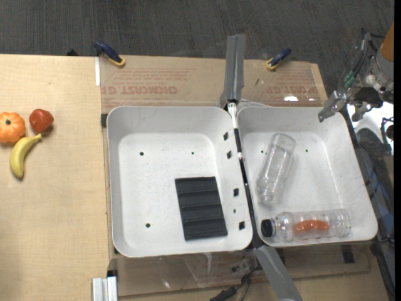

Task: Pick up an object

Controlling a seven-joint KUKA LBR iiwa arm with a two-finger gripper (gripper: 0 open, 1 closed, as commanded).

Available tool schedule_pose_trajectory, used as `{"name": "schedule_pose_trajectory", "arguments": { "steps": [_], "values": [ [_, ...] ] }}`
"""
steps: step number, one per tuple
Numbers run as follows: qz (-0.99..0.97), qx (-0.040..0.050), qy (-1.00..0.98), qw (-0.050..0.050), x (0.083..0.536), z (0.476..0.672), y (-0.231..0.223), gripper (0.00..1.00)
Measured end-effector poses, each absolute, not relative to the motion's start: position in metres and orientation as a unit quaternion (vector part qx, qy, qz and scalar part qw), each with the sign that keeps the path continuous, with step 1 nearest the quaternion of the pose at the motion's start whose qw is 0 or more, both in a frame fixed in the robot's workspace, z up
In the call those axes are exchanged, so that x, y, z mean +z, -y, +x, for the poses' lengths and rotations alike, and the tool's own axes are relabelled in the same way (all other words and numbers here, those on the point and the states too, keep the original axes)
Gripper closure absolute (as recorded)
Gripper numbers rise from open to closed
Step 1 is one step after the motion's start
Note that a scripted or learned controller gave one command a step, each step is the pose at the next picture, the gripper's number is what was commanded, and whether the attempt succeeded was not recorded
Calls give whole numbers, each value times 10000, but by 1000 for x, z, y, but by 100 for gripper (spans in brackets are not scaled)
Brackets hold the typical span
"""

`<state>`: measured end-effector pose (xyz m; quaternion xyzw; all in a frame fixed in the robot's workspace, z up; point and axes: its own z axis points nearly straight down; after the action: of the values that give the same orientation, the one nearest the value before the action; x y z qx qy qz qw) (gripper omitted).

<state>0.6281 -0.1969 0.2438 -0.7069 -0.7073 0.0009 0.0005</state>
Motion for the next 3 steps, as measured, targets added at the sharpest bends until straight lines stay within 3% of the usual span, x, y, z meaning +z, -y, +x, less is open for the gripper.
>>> {"name": "schedule_pose_trajectory", "arguments": {
  "steps": [1,2,3],
  "values": [
    [-6993,13,7148,4,198,633,223,0],
    [-7289,-13,6847,35,97,605,211,0],
    [-7044,1,7098,-2,158,521,193,0]
  ]
}}
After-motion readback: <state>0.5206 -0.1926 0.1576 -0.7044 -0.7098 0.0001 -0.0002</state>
